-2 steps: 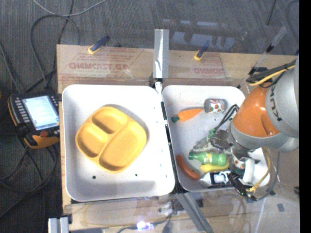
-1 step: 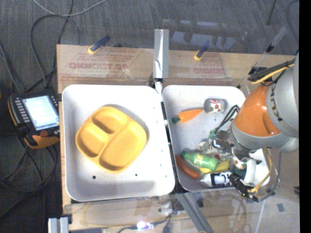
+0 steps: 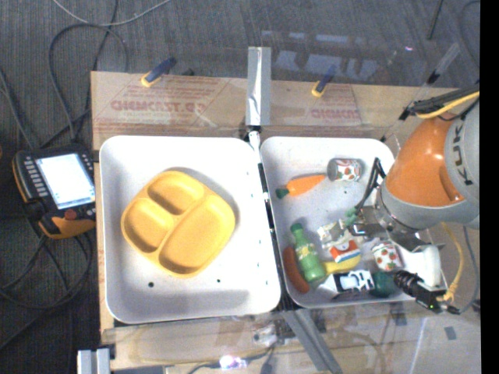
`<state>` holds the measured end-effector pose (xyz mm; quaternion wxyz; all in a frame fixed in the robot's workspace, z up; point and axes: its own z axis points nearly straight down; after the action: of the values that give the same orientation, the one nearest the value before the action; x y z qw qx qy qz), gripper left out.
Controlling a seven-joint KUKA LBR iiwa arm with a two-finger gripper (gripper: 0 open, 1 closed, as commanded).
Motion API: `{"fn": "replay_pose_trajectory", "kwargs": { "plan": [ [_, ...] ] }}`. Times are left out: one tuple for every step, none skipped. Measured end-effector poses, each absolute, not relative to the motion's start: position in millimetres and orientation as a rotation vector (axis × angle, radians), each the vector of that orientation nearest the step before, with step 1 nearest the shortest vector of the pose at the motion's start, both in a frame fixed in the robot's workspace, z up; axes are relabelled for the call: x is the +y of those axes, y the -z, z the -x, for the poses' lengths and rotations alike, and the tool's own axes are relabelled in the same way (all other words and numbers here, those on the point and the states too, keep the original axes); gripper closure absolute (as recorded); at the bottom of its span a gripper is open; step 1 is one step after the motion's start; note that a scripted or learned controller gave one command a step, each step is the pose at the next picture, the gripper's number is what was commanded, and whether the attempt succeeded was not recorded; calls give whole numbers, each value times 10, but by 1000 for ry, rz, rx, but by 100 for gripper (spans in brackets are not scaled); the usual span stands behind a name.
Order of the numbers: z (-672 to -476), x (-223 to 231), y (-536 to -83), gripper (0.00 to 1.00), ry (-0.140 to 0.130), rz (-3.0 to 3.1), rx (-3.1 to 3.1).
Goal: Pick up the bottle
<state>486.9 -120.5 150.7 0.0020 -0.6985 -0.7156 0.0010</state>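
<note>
The green bottle (image 3: pixel 307 257) lies in the right bin (image 3: pixel 312 153), toward its near left part, with its cap pointing to the far side. A brown sausage-shaped toy (image 3: pixel 290 270) lies just beside it on the left, and a yellow piece (image 3: pixel 341 267) touches its right side. An orange carrot (image 3: pixel 302 184) lies farther back in the same bin, and a small can (image 3: pixel 345 169) sits near the far wall. The arm (image 3: pixel 433 170) reaches in from the right, its orange band above the bin's right edge. The tool (image 3: pixel 352 226) hangs over the clutter in the middle of the bin, just right of the bottle and apart from it; I cannot tell whether it is open or closed. The left bin (image 3: pixel 117 287) holds a yellow divided plate (image 3: pixel 179 221). Both bins rest on the worktop (image 3: pixel 125 100).
</note>
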Motion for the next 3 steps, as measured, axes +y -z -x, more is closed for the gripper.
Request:
{"fn": "replay_pose_trajectory", "kwargs": {
  "plan": [
    [-5438,-1109,-1856,100,-7,2372,-2058],
    [-5437,-1115,-1857,0,-8,2373,-2058],
    [-5186,-981,-1046,0,22,2476,-1961]
  ]
}}
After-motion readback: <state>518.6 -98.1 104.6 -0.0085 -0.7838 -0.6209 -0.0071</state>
